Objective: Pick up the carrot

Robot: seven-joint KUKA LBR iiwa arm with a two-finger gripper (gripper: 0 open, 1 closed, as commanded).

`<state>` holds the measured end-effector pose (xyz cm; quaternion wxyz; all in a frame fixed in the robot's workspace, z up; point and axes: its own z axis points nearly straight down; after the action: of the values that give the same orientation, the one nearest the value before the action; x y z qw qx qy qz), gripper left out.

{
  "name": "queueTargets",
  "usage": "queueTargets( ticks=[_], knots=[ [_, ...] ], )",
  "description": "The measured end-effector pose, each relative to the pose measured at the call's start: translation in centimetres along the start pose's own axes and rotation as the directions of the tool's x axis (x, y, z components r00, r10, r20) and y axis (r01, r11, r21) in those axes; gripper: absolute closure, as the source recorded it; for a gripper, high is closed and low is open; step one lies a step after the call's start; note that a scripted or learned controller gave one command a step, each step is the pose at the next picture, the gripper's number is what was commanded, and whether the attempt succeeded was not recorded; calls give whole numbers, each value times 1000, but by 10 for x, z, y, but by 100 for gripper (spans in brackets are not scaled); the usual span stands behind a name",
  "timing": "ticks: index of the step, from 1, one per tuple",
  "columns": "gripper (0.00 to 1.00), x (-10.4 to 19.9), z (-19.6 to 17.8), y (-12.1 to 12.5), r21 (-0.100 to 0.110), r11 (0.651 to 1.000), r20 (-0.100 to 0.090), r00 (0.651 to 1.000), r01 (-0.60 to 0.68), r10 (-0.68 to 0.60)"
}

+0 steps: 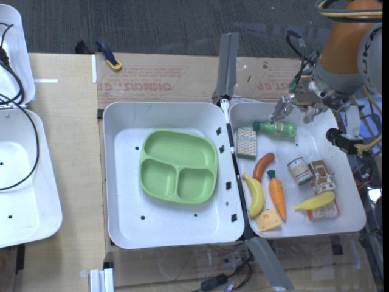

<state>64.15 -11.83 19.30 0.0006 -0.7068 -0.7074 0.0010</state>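
the carrot (277, 198) lies in the right bin (349, 221), toward its near-left part, its green top pointing to the far side and its tip toward the near edge. just left of it a banana (254, 194) curves along the bin's left wall, and a wedge of yellow cheese (268, 220) sits touching the carrot's tip near the near-left corner. beside the carrot's top, on the far side, a red-orange sausage (264, 165) lies at a slant, and beyond that a speckled sponge block (246, 142) rests against the left wall. to the carrot's right stand a small can (299, 170) and a printed carton (321, 174), with a second banana (315, 202) lying over a red box (326, 210) near the right near corner. a green bottle (275, 128) lies on its side near the far edge. my gripper (282, 110) hangs just over that bottle's far side, well apart from the carrot; whether it is clenched or released i cannot tell. the left bin (115, 181) holds a green divided plate (179, 165) at its middle.
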Motion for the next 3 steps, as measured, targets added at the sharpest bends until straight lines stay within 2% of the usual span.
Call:
queueTargets(
  ticks=[1, 2, 3],
  knots=[
    [0, -27, 102, -34, 0, 954, -1, 954, 299, -299],
    [0, 0, 100, -93, -4, 792, 2, 792, 611, -611],
    [0, -38, 100, -147, -3, 565, 4, 565, 825, -825]
  ],
)
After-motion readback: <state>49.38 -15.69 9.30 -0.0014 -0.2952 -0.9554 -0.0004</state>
